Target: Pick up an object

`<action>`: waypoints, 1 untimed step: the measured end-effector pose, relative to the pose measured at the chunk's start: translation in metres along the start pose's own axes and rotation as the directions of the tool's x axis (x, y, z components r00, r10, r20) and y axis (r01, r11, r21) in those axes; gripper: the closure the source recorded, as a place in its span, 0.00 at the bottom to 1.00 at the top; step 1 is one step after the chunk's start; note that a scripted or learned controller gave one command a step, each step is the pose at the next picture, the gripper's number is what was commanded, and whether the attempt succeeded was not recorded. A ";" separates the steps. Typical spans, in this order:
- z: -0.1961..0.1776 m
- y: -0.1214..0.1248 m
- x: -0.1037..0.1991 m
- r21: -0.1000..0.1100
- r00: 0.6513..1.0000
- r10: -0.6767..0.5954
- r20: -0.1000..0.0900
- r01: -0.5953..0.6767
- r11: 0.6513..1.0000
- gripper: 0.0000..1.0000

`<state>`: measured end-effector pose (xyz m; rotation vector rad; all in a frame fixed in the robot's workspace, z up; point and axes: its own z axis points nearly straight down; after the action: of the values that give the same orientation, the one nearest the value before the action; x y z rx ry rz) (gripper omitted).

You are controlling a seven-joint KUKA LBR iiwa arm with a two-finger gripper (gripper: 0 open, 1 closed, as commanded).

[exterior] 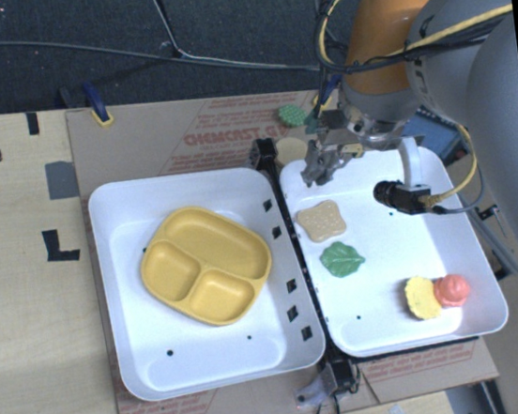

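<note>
Two shallow white plastic bins sit side by side on the bench [26, 308], which is pale wood with a brown cardboard sheet [221, 135] under the bins. The left bin [132, 360] holds a yellow divided plate [205, 265], smooth and glossy, rounded at the corners, with three moulded compartments, lying tilted across the bin floor.

The right bin [477, 315] carries four small things. A tan, square piece with a speckled face, like a slice of toast [320, 221], lies near the bin's left wall. Just below it is a green leaf-shaped piece [342, 259] with a ribbed surface. Down in the near right corner a yellow, rounded, pitted lump [422, 298] touches a pink, knobbly one [453, 290]. Another small green piece [292, 114] lies outside the bins on the cardboard, by the arm.

The grey arm with its orange band [396, 27] reaches in from the right, cables looped about it. The pincer [316, 173] hangs over the far left corner of the right bin, its dark metal fingers pointing down. From here I cannot tell how far apart they are, and nothing shows between them.

The toast slice is the nearest thing to the pincer, just below it in the view and apart from it. The leaf lies a little further on, and the yellow and pink lumps are well apart from it, at the opposite corner.
</note>
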<state>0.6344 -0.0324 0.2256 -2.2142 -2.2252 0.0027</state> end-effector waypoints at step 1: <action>-0.009 0.006 0.053 -0.002 1.000 -0.002 -0.001 0.002 1.000 1.00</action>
<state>0.6405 0.0211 0.2343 -2.2131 -2.2279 -0.0005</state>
